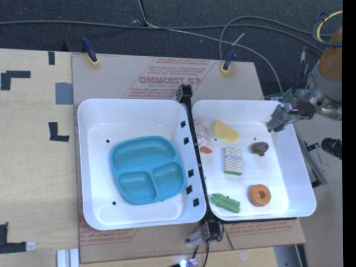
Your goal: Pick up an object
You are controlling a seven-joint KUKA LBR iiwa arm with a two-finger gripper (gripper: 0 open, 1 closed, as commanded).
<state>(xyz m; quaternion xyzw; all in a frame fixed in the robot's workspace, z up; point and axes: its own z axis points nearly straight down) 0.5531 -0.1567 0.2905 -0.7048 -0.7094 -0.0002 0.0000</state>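
My gripper (276, 122) hangs at the right bin's (297, 174) upper right rim, its opening beyond what I can tell. Nothing is lifted yet: the brown lump (260, 147) nearest me, yellow block (226, 131) and donut (260, 195) all lie inside.

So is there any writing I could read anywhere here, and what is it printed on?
"CHEMCAST GP", in red, repeated on the brown cardboard sheet under the two white bins; the smaller red lines are too blurred to read.
Small patterned packet in the right bin: print too small to read.
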